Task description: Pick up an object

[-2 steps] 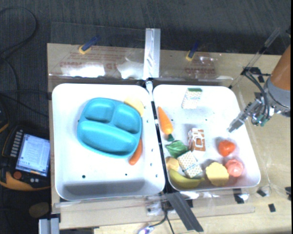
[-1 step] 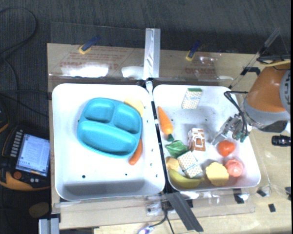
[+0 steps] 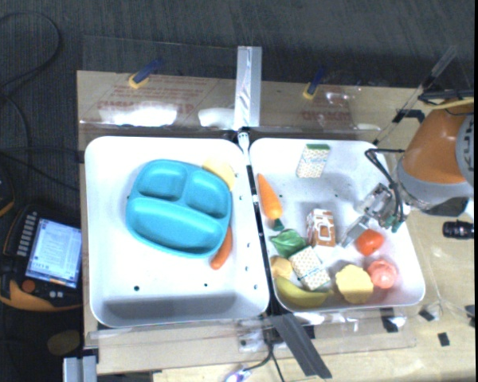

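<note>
gripper [image 3: 365, 228]: you see it low in right bin [image 3: 342, 153]; finger state unclear, can't tell
nearest: red tomato [image 3: 370, 243], touching or just beside

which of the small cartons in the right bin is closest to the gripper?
The orange-and-white carton, mid-bin just left of the gripper; the two green ones sit farther.

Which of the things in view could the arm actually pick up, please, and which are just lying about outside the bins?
Part of the job:
gripper
tomato
carrot
banana
small carton
blue divided plate

Lying about:
handheld pendant
black cables
blue clip
</note>
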Available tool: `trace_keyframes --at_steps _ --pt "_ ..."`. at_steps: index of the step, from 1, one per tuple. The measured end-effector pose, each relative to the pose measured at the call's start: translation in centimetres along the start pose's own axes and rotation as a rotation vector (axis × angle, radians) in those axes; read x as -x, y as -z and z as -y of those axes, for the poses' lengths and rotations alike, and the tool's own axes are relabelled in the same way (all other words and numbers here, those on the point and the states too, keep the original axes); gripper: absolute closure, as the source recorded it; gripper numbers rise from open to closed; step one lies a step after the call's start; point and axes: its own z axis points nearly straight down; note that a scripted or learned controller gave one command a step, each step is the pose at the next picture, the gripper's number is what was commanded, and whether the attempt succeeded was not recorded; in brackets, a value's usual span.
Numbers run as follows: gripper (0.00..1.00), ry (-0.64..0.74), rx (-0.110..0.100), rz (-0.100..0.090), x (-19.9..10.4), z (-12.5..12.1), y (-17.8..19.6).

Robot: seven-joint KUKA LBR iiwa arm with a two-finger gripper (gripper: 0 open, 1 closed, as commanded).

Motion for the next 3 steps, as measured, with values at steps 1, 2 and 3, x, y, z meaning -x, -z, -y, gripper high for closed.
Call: trace_keyframes --at_steps 1,2,3 --pt "0.00 -0.411 0.012 -0.001 -5.9 3.7 0.2" --pt "1.00 -0.413 0.009 0.000 -5.7 3.9 1.1" --pt "1.00 -0.571 -0.011 -0.012 -6.6 -2.7 13.6"
